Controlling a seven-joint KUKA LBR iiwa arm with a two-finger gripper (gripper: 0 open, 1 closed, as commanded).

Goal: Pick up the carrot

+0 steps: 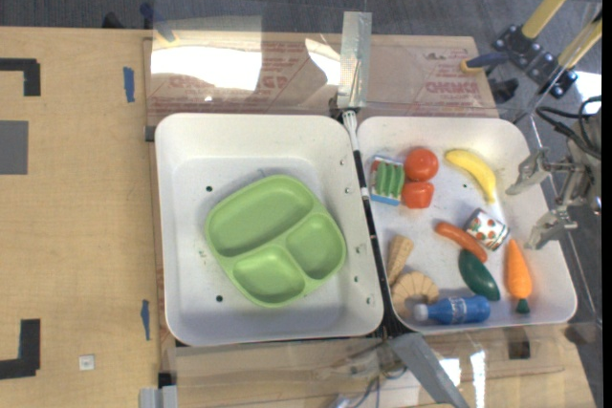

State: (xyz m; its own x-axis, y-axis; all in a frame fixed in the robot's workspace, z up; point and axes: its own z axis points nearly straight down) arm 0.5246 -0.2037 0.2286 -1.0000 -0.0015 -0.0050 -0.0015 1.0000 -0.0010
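camera view: red print is seen on the clear sheets (421, 76) lying behind the bins, up and to the left of the hand (535, 204), but it is too small to be read. a pale label is carried round the blue bottle (449, 309), and a red and white pattern is borne by the small can (486, 227) just left of the hand; no words can be made out on either. a green and red striped packet (387, 179) is set further left, and its printing cannot be read.

the carrot (517, 270) is found in the right bin (440, 134), just below the hand in the view and close to the bin's right wall. it is shown as a smooth, plump orange cone, lying nearly lengthwise toward the near rim, with a short dark green stub at its lower end. it is lying free on the white floor, just right of a dark green vegetable (478, 274).

the hand is held over the right rim of the same bin, its two metal fingers spread apart with nothing between them. a banana (475, 169) and a tomato (421, 163) are placed up and to its left. a green divided plate (275, 239) is held by the left bin (182, 134), well to the left of the hand, on the desk (67, 205).
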